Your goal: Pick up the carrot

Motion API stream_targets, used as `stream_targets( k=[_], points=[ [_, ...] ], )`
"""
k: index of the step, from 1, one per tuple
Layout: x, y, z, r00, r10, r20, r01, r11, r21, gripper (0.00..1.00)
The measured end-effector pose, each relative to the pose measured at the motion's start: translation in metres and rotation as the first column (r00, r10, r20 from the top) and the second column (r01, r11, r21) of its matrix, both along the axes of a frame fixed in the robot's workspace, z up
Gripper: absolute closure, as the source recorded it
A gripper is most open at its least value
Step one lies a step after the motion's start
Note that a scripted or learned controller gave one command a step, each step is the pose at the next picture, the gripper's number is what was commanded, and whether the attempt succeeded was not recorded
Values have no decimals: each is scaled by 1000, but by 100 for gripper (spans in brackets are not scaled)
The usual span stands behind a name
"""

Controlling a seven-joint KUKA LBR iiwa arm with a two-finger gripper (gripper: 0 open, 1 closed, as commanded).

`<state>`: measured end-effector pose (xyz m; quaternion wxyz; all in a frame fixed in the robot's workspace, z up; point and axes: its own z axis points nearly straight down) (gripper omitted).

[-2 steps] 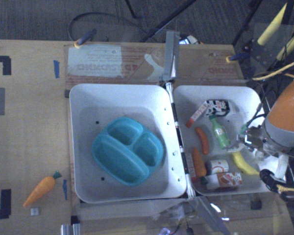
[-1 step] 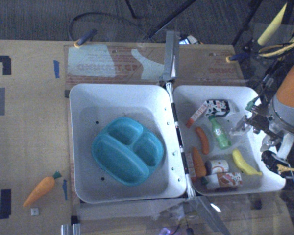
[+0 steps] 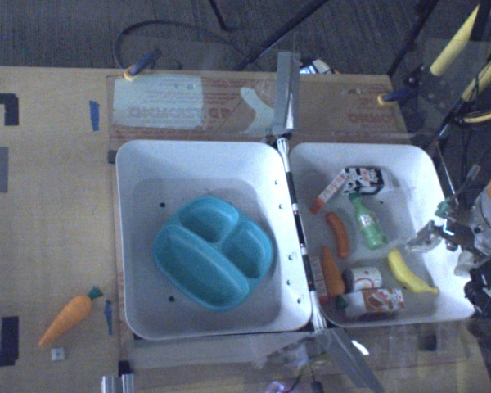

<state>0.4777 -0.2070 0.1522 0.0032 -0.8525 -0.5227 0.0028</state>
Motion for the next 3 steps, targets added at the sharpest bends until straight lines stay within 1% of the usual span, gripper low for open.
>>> stream_targets(
  k=[1, 2, 3],
  points=[
    [31, -7, 156, 1000, -3, 3, 3, 1000, -2, 0],
    [1, -5, 92, 995, 101, 1, -101, 995, 1, 0],
    [2, 17, 117, 957, 289, 5, -289, 957, -2, 0]
  ],
)
